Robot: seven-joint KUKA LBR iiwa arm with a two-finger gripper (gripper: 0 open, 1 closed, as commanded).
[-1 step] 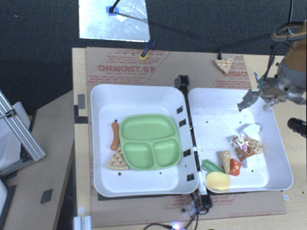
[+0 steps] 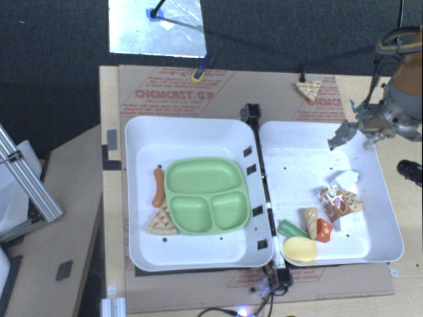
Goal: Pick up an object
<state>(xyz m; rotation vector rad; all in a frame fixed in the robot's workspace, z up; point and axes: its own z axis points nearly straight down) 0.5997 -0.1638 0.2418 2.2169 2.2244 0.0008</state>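
Objects for picking lie in the right bin (image 2: 277, 144), clustered toward its near edge: a yellow lemon-shaped piece (image 2: 300, 249) at the near left corner, a green piece (image 2: 289, 229) just beyond it, a tan cone-like piece (image 2: 309, 220) beside that, and a red piece (image 2: 324, 230) touching the cone's right side. Farther right of the red piece sits a red-and-white patterned item (image 2: 339, 202), and just beyond that item lies a small white crumpled piece (image 2: 345, 177).

The gripper (image 2: 344, 136) hangs over the far right part of the right bin, well apart from the cluster, on the grey arm (image 2: 403, 104) that comes in from the right. Whether the jaws are apart or together cannot be told; nothing shows between them.

Left of the right bin, touching it along a shared edge, the left bin (image 2: 139, 177) holds a green divided tray (image 2: 205, 195). An orange sausage-shaped piece (image 2: 158, 185) lies just left of the tray, and a waffle-patterned triangle (image 2: 161, 222) lies at the tray's near left corner. Beyond the right bin, on the worktop (image 2: 277, 91), rests another small triangular piece (image 2: 308, 88).
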